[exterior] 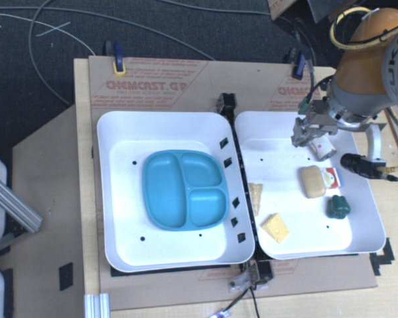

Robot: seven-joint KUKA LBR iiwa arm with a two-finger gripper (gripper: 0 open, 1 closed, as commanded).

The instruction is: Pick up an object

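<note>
Objects lie loose in right bin [358,237]: tan bread piece [312,181], green item [337,207], yellow cheese wedge [275,228]. Left bin [113,177] holds blue divided plate [184,189]. Gripper [312,132] hovers over right bin's far side; finger state unclear. Bins on cardboard-topped bench [152,78], dark carpet [40,71], loose cables [53,18].

— What am I looking at on the arm [361,78] right now?

— I'm seeing a rounded grey body with a broad orange band [378,28] wrapping the segment above the wrist. A yellowish cable [348,25] is looping over that orange part.

— And lower down?

— The wrist is narrowing into a pale metal ring, and the gripper [312,134] under it is showing as a blocky grey and silver piece with dark wires running along its side. I'm not making out any markings.
</note>
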